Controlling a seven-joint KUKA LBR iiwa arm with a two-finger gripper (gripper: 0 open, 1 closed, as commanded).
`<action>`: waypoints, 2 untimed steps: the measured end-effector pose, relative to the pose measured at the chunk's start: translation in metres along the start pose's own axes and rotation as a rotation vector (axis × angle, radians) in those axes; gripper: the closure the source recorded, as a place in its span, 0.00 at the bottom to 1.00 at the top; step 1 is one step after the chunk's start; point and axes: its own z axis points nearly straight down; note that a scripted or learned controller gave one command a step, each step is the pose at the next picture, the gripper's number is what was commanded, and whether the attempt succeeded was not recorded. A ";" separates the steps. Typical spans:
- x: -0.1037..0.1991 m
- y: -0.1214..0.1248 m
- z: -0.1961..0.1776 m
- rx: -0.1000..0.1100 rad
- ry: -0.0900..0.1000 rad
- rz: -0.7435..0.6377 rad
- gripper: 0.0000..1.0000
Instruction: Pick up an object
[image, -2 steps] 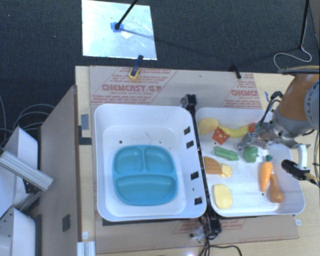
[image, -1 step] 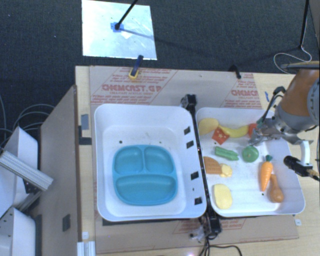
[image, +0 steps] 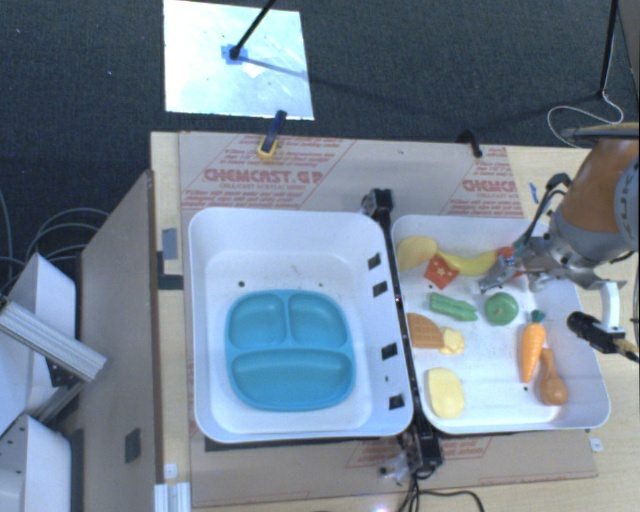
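The right bin (image: 590, 405) holds several toy foods. A yellow banana (image: 470, 263) and a red block (image: 441, 270) lie near its back, a green cucumber (image: 452, 306) and a green ball (image: 502, 308) in the middle. An orange carrot (image: 532, 350) and a brown drumstick-shaped piece (image: 551, 380) lie at the right. A waffle-like wedge (image: 425, 330) and a yellow lump (image: 446, 392) sit along the left side. My gripper (image: 500, 275) hangs low over the bin, just above the green ball and beside the banana's right end. I see nothing held in it.
The left bin (image: 215, 240) bears a blue divided plate (image: 290, 350). A black divider (image: 392, 300) with clips runs between the bins. The grey and orange arm (image: 600, 200) covers the right bin's back right corner. Cables trail at the bench's far edge.
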 end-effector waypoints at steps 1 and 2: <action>0.015 -0.044 0.012 0.007 0.003 0.003 0.00; 0.014 -0.041 0.000 0.000 0.000 0.001 1.00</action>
